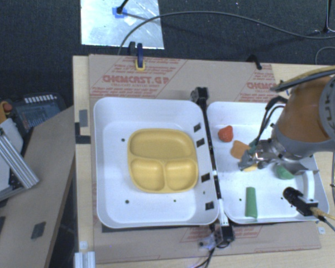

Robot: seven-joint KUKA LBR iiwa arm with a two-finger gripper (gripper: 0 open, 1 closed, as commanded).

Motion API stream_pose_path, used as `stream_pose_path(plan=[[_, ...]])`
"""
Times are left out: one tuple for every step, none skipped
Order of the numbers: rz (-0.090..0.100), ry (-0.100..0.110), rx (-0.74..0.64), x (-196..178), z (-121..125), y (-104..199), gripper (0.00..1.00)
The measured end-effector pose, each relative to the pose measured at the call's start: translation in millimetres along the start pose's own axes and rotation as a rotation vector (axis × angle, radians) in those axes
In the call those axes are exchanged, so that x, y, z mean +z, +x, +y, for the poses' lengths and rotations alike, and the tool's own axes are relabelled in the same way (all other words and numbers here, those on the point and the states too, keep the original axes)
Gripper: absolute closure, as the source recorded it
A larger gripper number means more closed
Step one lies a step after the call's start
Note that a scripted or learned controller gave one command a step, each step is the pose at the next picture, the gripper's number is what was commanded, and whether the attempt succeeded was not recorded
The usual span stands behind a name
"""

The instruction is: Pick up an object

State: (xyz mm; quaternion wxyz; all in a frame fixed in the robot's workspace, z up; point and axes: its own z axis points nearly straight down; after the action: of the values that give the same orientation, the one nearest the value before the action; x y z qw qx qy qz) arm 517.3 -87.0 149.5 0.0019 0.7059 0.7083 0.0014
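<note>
the arm [310,116], grey with its orange band, reaches in from the right and bends down over the right bin [234,208]. its gripper [250,159] sits low in the middle of that bin, and whether it is wide, narrow or holding anything cannot be told at this slant. an orange block [238,148] lies just left of the gripper and a little farther back, so close that it seems to touch the tip, with a sliver of yellow showing right under the tip. a red piece [226,133] rests beyond the orange block, toward the far left of the bin, apart from the gripper. a green stick [250,201] lies lengthwise near the bin's near edge, well clear of the gripper on its near side. a rounded green piece [284,172] peeks out to the right, partly hidden beneath the arm. in the left bin [109,149] sits a yellow three-part tray [162,159], roughly in the middle.
</note>
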Motion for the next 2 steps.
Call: stream_pose_path(plan=[[0.0, -0.001, 0.0, -43.4, 0.7, -3.0, 1.0], [-0.001, -0.004, -0.001, -106.5, 4.9, -8.4, 1.0]])
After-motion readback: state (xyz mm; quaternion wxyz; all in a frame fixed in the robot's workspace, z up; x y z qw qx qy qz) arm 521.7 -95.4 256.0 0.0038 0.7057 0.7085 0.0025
